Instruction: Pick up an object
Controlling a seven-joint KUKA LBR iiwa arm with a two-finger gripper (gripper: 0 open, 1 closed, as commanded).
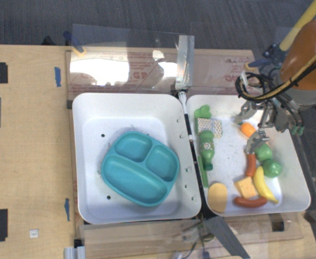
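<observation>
The right bin [293, 144] holds several toy foods. Along its left side lie a green bottle-like piece [206, 146], a patterned packet [209, 125] and a small green piece [202, 111]. At the front are a tan rounded piece [218, 196], a yellow-orange block [246, 188], a red sausage [249, 202] and a banana [265, 184]. A carrot [250, 165] and two green pieces [268, 159] lie mid-right. My gripper [256, 127] hangs over the bin's far right part, right beside a small orange piece [248, 129]; whether it touches that piece is unclear.
The left bin [87, 117] carries a teal divided plate [140, 168]. A metal divider [190, 139] runs between the bins. Cables and the orange-banded arm [303, 53] come in from the upper right. A clear panel [125, 63] stands behind the bins.
</observation>
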